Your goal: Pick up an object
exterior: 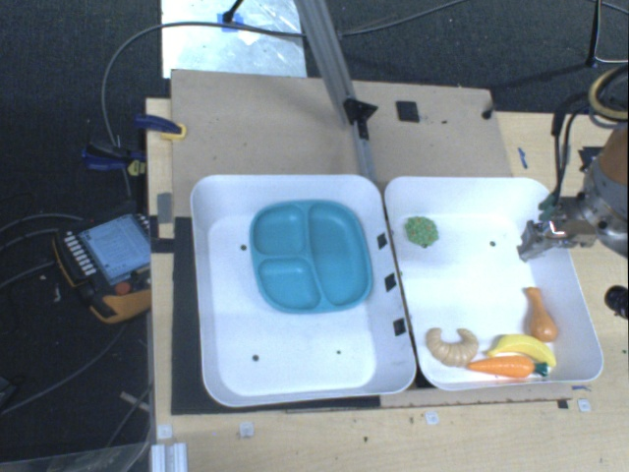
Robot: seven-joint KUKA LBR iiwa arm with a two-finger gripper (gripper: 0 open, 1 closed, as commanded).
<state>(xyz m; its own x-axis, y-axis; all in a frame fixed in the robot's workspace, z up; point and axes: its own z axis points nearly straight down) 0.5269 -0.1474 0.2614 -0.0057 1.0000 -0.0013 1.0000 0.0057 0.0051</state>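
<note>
Over the right bin's far right rim hangs the gripper, w/ nothing visibly betw. its fingers; can't tell if they're open or closed. Inside that bin: green broccoli near the far-left corner, orange drumstick-like piece just below the gripper, and croissant, carrot, banana clustered along the near rim. Left of that bin, the other bin holds a blue divided plate.

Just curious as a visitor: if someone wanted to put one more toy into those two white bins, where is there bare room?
Left bin: bare floor in front of the blue divided plate. Right bin: its middle is bare, between the green broccoli and the tool. Its near corner is crowded: croissant, carrot, banana and an orange drumstick.
</note>
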